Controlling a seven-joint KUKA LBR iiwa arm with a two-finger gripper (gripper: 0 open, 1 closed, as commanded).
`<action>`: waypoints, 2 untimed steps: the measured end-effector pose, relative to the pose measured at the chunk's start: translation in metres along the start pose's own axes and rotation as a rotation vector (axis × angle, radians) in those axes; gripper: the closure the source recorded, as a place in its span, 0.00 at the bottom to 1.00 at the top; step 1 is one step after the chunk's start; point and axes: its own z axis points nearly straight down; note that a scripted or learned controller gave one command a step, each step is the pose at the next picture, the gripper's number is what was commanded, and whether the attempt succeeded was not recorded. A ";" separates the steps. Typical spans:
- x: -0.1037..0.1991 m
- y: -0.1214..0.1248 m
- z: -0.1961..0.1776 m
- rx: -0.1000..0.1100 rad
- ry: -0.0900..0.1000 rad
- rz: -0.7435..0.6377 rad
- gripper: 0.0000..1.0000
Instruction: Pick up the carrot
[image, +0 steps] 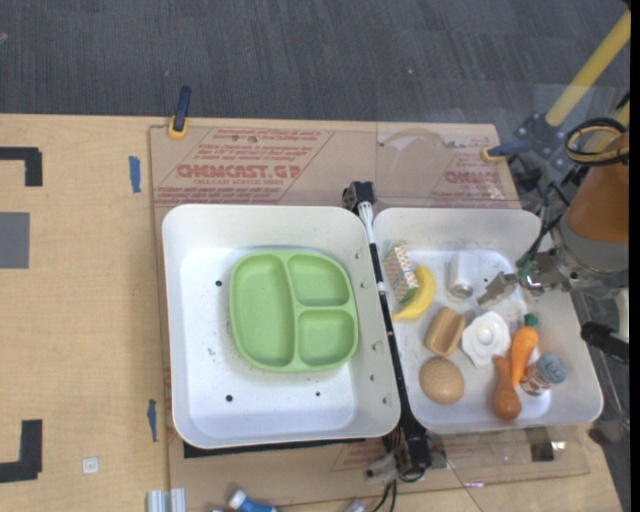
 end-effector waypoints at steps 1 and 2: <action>0.001 -0.069 0.010 -0.020 0.009 -0.065 0.00; 0.004 -0.094 0.012 -0.021 -0.015 -0.384 0.00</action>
